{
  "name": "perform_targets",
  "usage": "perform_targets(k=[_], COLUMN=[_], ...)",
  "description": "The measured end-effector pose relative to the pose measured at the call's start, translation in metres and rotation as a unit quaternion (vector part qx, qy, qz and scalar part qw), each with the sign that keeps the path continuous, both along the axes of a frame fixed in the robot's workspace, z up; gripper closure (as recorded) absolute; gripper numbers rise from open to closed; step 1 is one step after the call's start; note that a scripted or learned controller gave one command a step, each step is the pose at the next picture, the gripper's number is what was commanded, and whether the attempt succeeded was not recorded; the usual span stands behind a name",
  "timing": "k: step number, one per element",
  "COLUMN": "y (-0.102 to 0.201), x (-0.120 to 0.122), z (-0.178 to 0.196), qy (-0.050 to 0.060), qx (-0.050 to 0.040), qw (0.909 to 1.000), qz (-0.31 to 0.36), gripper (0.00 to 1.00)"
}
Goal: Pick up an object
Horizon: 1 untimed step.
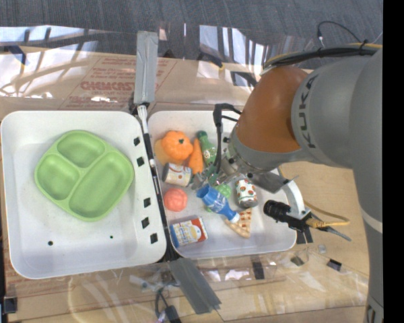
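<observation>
Clutter fills the right bin (283, 242) in the camera view, and my arm (337, 106) reaches across it from the right, its orange band (273, 113) covering the bin's far right corner. My gripper (219, 177) hangs low over the middle of this bin. My own wrist hides it from above, so I cannot tell whether it is open or closed, and I see nothing held in it.

Close round the gripper lie a carrot (196, 159) and a green bottle (207, 148) on the far side, the bottle partly behind a black cable loop. A crumpled blue wrapper (215, 199) sits just on the near side and a small brown-and-white can (246, 192) to its right. An orange pumpkin (175, 147) touches the carrot on the left. Below the pumpkin sits a little white carton (177, 175), then a pink ball (176, 199). A printed box (188, 233) and a pizza slice (241, 226) rest near the front wall.

The left bin (27, 247) holds a green divided plate (85, 173), well apart from my gripper. Both bins sit on cardboard (87, 83) on the desk.
</observation>
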State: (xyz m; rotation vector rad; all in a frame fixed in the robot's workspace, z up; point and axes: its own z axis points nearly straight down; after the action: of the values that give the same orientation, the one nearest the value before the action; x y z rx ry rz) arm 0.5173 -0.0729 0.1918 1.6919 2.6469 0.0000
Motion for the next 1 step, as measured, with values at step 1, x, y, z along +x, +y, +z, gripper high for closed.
perform_targets(k=[1], y=[-0.0091], x=[0.0635], z=[0.0001], qy=[0.000], qx=[-0.0005], qw=[0.9899], qz=[0.142], gripper=[1.00])
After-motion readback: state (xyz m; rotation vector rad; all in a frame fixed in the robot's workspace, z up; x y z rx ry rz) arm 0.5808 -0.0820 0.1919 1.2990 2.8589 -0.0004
